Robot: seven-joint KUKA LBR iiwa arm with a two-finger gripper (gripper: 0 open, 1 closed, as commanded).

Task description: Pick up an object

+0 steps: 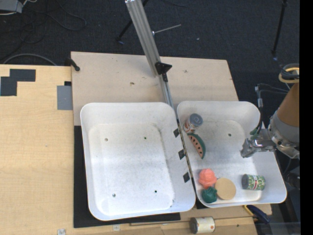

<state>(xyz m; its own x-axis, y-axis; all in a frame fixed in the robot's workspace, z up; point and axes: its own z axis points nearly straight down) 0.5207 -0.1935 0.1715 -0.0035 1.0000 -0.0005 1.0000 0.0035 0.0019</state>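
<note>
Gripper [248, 148] is hovering inside right white bin [244, 109], finger state unreadable. Small green-labelled can [253, 182] is lying just below it: probably light, rigid, slippery; grasp across its sides.

Fixed overhead camera, slanted down on bins [132, 112].

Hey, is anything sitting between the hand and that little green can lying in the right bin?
Nothing visible. The hand hovers near the right bin's right wall, and the small green can lies just below it in the view, with bare white floor between them.
</note>
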